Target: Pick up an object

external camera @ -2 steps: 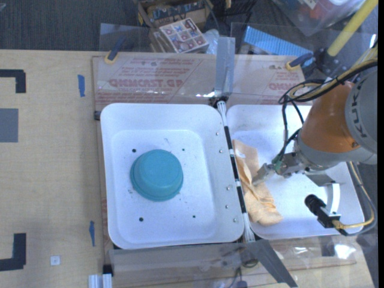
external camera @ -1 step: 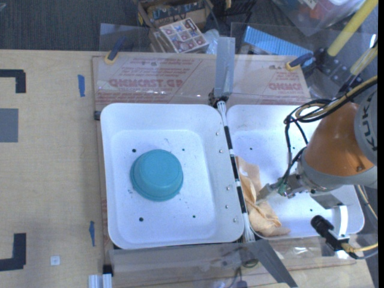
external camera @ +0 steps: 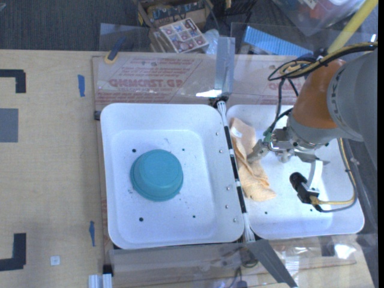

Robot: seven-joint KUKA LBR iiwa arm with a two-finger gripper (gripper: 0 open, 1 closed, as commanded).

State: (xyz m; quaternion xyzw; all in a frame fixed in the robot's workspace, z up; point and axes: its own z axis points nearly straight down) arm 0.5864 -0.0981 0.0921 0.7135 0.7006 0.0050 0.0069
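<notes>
step: reach-in, gripper low over the right bin, nothing lifted yet
cloth: yellow cloth crumpled along that bin's left wall, just beside the jaws
jaws: look parted at the cloth's edge, nothing between them
bowl: teal bowl upside down in the left bin, well apart
next: i'd say settle onto the cloth, pinch a fold, then rise

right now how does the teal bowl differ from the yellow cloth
The teal bowl is round, rigid and upside down; the yellow cloth is soft, crumpled and irregular. The bowl sits mid-floor in the left bin, apart from the walls; the cloth lies in the right bin against the divider, with the gripper at it. Both rest on white bin floors.
</notes>
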